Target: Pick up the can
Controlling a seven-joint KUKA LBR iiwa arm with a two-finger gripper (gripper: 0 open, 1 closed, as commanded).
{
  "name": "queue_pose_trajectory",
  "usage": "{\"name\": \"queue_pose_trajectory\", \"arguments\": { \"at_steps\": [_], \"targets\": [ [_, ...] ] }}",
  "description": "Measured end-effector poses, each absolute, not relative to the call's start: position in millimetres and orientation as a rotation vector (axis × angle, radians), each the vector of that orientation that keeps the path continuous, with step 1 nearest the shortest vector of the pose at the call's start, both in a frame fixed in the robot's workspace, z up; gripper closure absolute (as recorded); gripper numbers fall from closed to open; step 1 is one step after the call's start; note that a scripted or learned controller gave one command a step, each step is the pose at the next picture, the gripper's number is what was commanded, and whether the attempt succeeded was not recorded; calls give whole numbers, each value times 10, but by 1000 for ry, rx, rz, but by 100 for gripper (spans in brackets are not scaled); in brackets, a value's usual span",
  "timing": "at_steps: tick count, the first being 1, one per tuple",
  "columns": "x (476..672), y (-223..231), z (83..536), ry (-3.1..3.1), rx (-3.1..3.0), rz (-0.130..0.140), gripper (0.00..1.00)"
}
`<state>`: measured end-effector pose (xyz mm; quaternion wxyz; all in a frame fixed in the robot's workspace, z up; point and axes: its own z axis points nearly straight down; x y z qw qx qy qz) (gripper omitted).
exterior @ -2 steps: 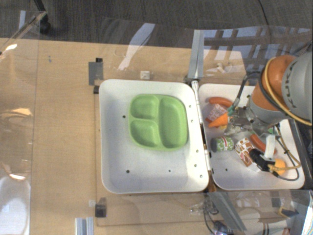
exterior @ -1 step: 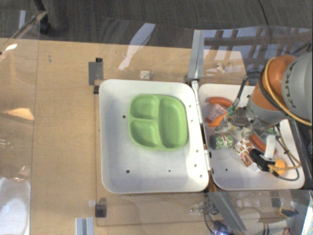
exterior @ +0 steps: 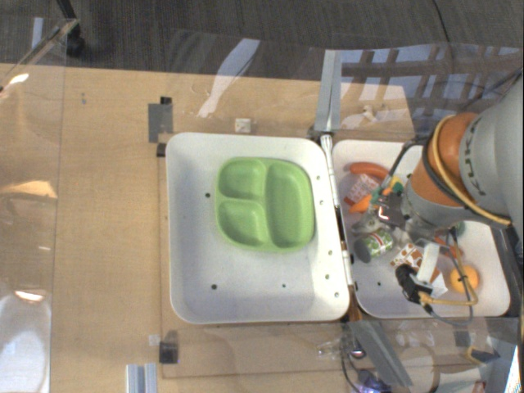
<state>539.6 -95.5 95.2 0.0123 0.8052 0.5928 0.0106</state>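
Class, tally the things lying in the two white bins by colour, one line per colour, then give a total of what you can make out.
Green: 2, the divided plate and the can
Orange: 2, one piece at the top, one at the bottom
Total: 4 clearly seen; the arm hides others.

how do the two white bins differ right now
The left bin holds one thing, a green divided plate lying flat; the right bin holds several small items, the can among them. The arm reaches over the right bin, not the left. Both are shallow, white and side by side.
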Motion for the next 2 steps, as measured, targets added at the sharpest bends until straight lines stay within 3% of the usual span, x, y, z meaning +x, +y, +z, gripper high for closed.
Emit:
{"name": "queue_pose_trajectory", "arguments": {
  "at_steps": [1, 2],
  "targets": [
    [5427, -946, 1074, 1847, 2505, 43, 100],
    [5426, -946, 1073, 1847, 2506, 43, 0]
  ]
}}
